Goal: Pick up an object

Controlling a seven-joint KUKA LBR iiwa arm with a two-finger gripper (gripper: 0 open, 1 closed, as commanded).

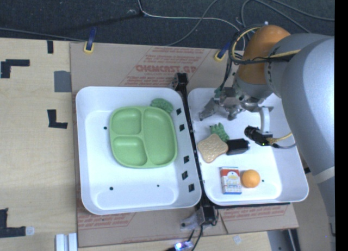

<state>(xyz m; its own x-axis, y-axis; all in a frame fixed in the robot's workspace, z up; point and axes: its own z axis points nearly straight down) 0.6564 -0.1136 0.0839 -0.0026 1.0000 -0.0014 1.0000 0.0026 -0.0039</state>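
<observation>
Hovering pincer (218,115) | fingers apart | green toy (218,130) just below it in view, touching tan toast (212,148)

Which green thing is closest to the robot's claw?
The small green piece in the right bin, beside the toast. The green plate and other green bit lie in the left bin.

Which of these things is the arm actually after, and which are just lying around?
For the job: gripper; in the right bin, green toy, bread slice, black block, small box, orange.
Lying about: green divided plate and the green lump by it, in the left bin.
</observation>
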